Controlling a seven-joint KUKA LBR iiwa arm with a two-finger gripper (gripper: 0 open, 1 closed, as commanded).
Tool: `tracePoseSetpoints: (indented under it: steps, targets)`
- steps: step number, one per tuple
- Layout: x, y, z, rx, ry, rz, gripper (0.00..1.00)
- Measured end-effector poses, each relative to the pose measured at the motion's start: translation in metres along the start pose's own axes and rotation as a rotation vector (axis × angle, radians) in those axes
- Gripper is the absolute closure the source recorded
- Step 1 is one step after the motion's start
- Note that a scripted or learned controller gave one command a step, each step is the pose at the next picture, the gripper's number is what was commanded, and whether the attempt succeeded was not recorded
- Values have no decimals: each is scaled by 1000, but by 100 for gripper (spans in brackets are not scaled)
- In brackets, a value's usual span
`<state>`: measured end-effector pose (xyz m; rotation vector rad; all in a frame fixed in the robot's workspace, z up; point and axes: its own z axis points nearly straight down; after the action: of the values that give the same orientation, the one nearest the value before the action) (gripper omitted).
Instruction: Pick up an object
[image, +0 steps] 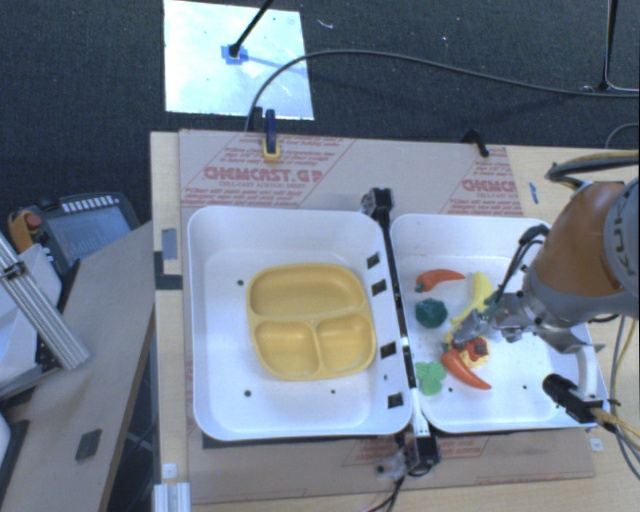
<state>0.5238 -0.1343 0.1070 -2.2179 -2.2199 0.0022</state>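
The right bin (520, 405) holds several toy foods. An orange-red pepper (440, 279) lies at the upper left. A yellow piece (479, 292) slants beside it, with a dark green piece (431, 313) to its left. Lower down sit a light green piece (430, 377) and a red-orange carrot (467, 369). My gripper (479, 332) reaches in from the right and hangs low over the bin's middle, right at the yellow piece's lower end and above a small red item (476, 349). Its tip is dark and partly hidden among the toys.
The left bin (220, 300) carries a yellow three-compartment tray (305, 320). A black divider (392, 300) runs between the bins. The grey and orange arm (590, 260) covers the right bin's right side. A control pendant (85, 230) rests at the far left.
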Motion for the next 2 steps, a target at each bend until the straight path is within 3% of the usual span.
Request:
tracePoseSetpoints:
  steps: [1,2]
  targets:
    - [0,1,22,-4,0,0,0]
    - [0,3,10,-8,-1,-1,100]
